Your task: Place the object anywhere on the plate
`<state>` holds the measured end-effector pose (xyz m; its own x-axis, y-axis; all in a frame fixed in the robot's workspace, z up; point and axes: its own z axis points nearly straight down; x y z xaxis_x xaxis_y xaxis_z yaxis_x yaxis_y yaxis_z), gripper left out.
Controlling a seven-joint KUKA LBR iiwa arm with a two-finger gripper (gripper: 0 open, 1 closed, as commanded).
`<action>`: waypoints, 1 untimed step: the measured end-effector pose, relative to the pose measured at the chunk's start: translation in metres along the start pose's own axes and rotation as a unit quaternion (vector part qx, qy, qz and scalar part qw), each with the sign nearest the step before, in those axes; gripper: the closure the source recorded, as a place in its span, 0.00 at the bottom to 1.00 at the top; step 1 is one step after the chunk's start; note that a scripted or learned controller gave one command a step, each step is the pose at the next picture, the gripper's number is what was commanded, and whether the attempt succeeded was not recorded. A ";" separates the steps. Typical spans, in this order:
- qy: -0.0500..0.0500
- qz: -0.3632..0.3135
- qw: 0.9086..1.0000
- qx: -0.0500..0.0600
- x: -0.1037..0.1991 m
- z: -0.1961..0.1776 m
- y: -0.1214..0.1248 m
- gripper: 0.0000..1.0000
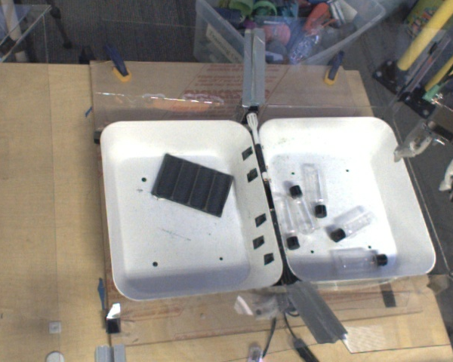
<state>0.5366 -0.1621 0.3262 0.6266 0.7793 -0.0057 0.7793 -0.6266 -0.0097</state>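
A dark grey, ribbed rectangular plate [192, 185] lies flat and slightly skewed in the left bin [128, 262], a little above its middle. Several clear plastic vials with black caps lie scattered in the right bin [377, 138]. One vial [311, 181] lies near the bin's centre, and a second [352, 220] lies slanted to the right of it. A third vial [355, 260] rests by the front wall with its cap pointing right. All the vials lie on their sides, apart from the plate.
A divider with black clips [257, 202] runs between the two bins. A clear tub of coloured toys [287, 10] stands behind the bench. Dark machine parts [430, 104] crowd the right edge beside the right bin. Bare wooden bench top [38, 202] spreads to the left.
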 end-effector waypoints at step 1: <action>0.000 0.000 1.000 0.000 -0.001 -0.010 0.001 1.00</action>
<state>0.5368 -0.1631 0.3358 0.6271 0.7789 -0.0064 0.7789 -0.6271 -0.0100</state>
